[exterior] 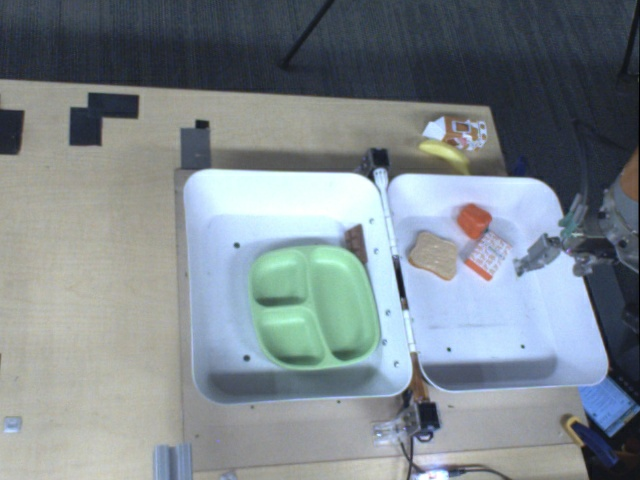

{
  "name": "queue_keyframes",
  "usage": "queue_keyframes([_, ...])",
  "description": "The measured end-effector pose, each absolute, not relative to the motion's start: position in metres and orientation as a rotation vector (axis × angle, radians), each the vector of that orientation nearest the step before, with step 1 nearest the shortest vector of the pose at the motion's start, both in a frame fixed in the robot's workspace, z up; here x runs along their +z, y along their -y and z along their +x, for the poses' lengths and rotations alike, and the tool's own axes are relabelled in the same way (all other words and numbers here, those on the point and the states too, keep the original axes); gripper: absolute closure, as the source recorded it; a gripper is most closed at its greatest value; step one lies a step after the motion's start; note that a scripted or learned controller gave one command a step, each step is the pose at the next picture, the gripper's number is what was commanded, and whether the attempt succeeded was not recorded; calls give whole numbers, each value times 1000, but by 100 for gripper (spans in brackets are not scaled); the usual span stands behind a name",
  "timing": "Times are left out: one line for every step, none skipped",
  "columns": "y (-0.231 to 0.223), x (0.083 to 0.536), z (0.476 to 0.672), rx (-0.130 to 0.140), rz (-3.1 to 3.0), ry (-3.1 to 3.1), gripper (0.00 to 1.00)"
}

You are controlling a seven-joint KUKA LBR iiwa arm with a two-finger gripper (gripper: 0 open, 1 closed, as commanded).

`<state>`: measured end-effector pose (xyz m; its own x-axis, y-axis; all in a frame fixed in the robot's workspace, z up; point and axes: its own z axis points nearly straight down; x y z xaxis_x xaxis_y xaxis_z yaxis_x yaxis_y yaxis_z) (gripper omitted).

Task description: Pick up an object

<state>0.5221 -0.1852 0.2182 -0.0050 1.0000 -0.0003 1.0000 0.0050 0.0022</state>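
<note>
Pincer (pixel 548 245) hovering at the right bin's (pixel 520 363) edge, spread and carrying nothing.
Orange block (pixel 475 217), printed packet (pixel 487 258) and bread slice (pixel 434 255) lie just left of it — likely lining up on the packet.

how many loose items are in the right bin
3. A tan bread slice lies left of the other two, an orange block sits nearer the far wall, and a white and red packet lies just below the block. None looks hidden.

The arm (pixel 622 218) is cut off by the right edge; a brown thing (pixel 354 238) hides behind the green plate (pixel 314 305).
</note>
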Motion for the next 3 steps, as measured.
queue_keyframes([201, 98, 588, 11, 2209, -2217, 0])
queue_keyframes([108, 86, 671, 9, 2211, -2228, 0])
queue_keyframes([110, 99, 672, 11, 2202, -2228, 100])
